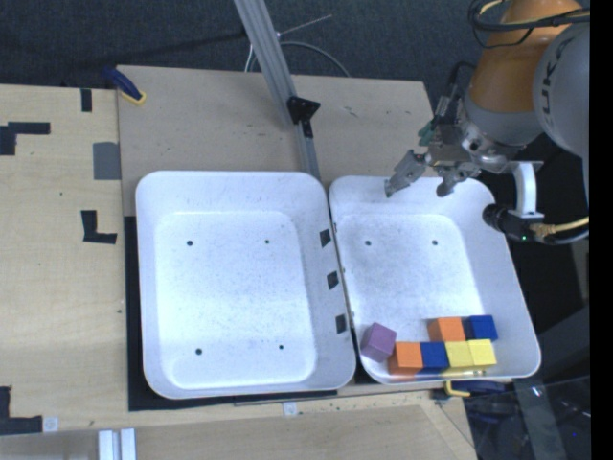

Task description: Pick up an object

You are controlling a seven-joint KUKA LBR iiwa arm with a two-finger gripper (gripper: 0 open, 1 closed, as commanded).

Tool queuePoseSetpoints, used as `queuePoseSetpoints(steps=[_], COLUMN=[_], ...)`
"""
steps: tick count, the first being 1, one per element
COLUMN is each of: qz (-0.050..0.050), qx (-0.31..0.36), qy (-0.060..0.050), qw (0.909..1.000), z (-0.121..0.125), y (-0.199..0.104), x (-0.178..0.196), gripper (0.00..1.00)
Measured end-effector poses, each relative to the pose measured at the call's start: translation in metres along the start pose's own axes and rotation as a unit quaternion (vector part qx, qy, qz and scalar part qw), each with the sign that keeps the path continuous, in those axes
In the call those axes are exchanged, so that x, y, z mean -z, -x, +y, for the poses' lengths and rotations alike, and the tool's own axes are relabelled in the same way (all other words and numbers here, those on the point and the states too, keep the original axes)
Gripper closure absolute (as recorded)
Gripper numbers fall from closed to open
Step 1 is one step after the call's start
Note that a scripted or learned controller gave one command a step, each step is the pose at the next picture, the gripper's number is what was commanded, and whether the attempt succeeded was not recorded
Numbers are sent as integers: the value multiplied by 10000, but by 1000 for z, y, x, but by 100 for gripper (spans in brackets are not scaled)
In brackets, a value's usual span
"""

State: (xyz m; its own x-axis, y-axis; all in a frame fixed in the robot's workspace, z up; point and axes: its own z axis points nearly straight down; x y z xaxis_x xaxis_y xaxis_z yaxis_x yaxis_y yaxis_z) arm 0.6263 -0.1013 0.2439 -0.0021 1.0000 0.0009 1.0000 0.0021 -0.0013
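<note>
You see the grey arm with its orange band (522, 41) reaching in from the right at the top of the view. Its two-finger gripper (422, 184) points down and leftward, with the two dark fingers (400, 180) spread well apart, nothing between them.

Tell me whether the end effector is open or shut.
Open. The end effector hangs over the far edge of the right bin, its two fingers spread apart with nothing between them.

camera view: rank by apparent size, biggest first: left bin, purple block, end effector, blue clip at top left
1. left bin
2. end effector, fingers spread
3. purple block
4. blue clip, close to the purple block, so this last ordering is unsure
</note>
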Motion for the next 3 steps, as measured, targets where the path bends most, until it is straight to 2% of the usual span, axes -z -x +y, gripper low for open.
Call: queuePoseSetpoints(steps=[1, 2, 3], qz=[-14, -16, -21], qx=[-23, 10, -26], qy=[-17, 57, 3], qw=[10000, 10000, 10000], z=[0, 51, 55], y=[39, 31, 82], x=[-30, 61, 57], gripper=[0, 0, 0])
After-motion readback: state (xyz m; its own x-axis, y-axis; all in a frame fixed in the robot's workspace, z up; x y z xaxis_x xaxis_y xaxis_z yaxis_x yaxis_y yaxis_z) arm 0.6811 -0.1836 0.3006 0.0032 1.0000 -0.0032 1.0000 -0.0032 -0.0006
